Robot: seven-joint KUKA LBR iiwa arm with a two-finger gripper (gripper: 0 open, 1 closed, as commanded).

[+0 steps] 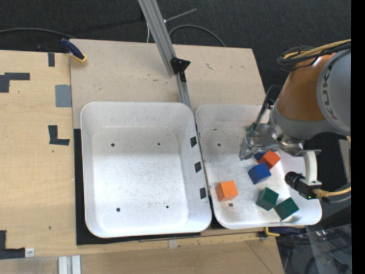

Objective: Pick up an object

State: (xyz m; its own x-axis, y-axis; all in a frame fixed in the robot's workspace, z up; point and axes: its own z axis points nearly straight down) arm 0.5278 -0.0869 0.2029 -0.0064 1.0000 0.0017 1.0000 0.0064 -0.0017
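In the right bin (228,124) lie several small blocks: an orange cube (226,190), a blue cube (259,173), a red-orange block (270,159) and two dark green blocks (266,198) (286,208). My gripper (251,147) reaches down into the bin from the right, just left of the red-orange and blue blocks. Its tip is low near the bin floor. I see no block between its fingers from this angle.
The left bin (91,124) is beside the right one, sharing a middle rim. A slanted metal pole (159,27) crosses the top of the bench. The arm's grey and orange body (311,96) overhangs the right bin's far right side.
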